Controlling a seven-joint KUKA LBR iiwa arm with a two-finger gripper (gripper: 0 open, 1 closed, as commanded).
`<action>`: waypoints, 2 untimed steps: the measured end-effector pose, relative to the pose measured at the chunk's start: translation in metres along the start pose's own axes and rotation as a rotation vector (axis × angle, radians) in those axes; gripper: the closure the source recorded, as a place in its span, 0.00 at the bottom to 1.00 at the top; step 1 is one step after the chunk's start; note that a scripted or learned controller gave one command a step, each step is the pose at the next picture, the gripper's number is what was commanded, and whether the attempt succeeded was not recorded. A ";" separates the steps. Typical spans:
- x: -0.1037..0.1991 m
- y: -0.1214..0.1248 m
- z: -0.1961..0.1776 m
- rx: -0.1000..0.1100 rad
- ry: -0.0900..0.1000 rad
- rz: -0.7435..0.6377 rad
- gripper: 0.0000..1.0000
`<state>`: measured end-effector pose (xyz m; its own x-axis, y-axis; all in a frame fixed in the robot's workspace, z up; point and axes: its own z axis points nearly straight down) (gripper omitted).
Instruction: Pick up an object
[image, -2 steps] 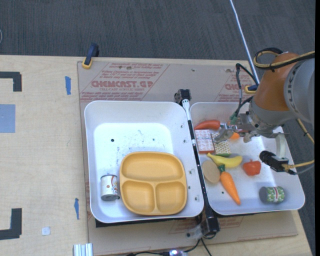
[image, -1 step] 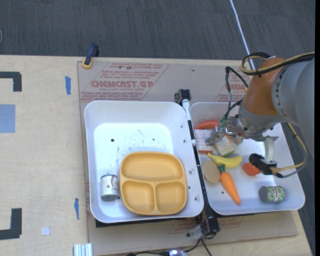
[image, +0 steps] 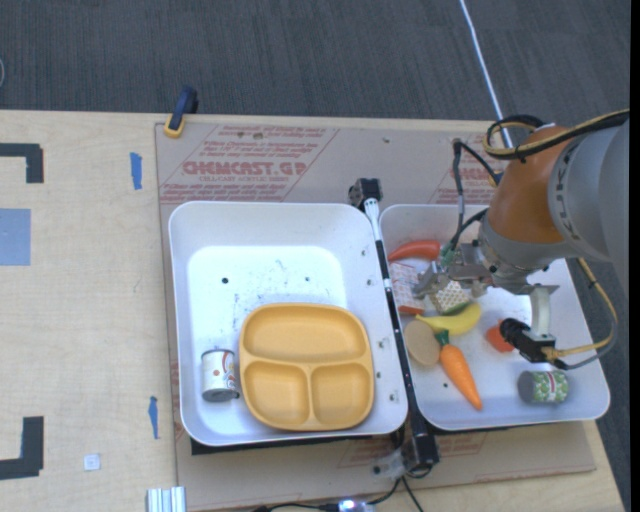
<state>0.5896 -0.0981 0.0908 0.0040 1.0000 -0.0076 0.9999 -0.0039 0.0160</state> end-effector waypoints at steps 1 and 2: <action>-0.002 0.003 0.001 0.005 0.002 -0.002 0.00; -0.002 -0.002 0.000 0.000 0.002 -0.001 0.00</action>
<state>0.5874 -0.0997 0.0906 0.0031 1.0000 -0.0056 0.9999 -0.0030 0.0155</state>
